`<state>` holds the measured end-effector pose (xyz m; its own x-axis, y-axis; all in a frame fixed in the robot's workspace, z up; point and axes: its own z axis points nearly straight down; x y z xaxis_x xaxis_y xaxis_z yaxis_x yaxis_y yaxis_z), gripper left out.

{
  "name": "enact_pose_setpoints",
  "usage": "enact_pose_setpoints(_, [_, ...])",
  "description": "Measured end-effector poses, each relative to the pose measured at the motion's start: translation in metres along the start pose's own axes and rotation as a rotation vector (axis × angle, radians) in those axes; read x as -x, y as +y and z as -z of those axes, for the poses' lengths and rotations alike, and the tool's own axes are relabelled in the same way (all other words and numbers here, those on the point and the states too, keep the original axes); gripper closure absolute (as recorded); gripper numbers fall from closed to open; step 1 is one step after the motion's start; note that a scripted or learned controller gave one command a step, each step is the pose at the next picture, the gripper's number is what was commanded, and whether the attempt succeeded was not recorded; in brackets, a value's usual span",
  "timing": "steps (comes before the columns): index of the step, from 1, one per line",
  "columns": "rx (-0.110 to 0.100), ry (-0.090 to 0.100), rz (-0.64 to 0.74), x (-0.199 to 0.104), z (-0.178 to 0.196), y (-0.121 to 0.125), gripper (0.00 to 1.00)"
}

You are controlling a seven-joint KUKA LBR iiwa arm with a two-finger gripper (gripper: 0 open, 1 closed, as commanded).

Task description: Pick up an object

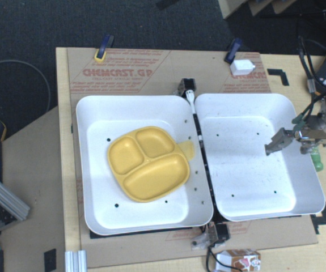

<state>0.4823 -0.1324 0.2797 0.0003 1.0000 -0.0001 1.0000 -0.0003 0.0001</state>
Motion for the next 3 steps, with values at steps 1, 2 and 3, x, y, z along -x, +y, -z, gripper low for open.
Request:
enact_pose_setpoints(1, [0.021,-0.002,0.007,-0.039,0.149,-0.001,0.0])
enact_pose_setpoints(2, [0.016,-0.001,0.004,-0.066,0.262,-0.002,0.0])
enact_pose_setpoints(3, [0.007,-0.002,0.002,-0.065,0.267,-0.002,1.0])
